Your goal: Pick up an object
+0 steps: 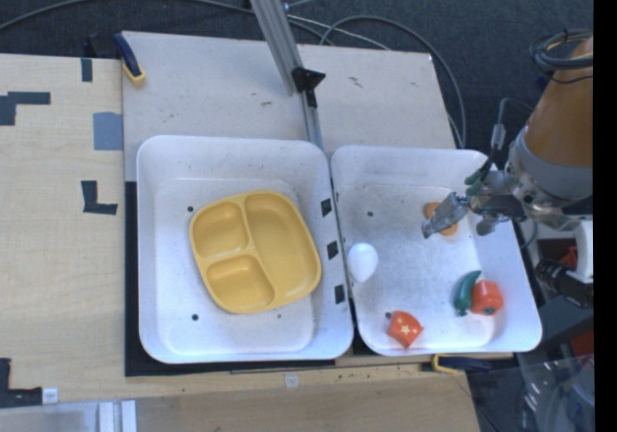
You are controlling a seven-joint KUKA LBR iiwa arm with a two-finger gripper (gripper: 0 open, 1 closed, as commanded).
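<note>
My gripper is low in the right bin, near its right wall, and reaches in from the right. A small orange object lies right under it and is partly covered by it. I cannot tell whether the gripper touches or grips this object. A white egg-shaped object rests by the bin's left wall. A red-orange object lies near the front edge. A red pepper with a green stem sits in the front right corner.
The left bin holds a yellow divided plate. A slanted metal post stands behind the bins. Cables run across the dark floor at the back. The arm's orange band is at the right edge.
</note>
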